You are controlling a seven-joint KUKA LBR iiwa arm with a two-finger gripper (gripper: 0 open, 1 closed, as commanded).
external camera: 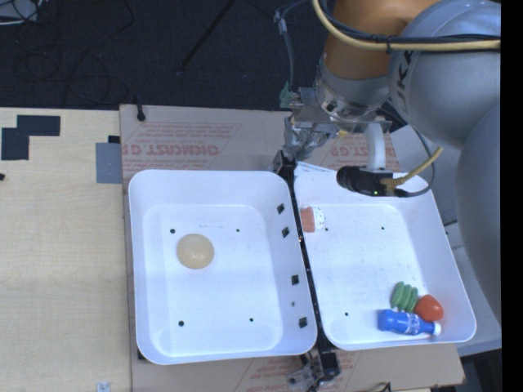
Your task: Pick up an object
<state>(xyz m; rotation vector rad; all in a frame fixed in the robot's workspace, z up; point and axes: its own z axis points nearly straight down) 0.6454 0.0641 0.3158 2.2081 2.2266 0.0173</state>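
Observation:
A tan round disc (195, 251) lies in the left bin (147, 219). In the right bin (368, 251), a small orange and white piece (309, 219) sits near the left wall. A green object (404, 296), a red object (429, 307) and a blue bottle (406, 323) cluster in its front right corner. My gripper (289, 157) hangs over the back rim where the two bins meet, a little behind the orange and white piece. It touches none of the objects.
The grey arm with its orange band (368, 15) fills the upper right. A black part with cables (364, 180) hangs over the right bin's back edge. Cardboard (204, 141) lies under both bins, and a wooden bench (57, 260) is to the left.

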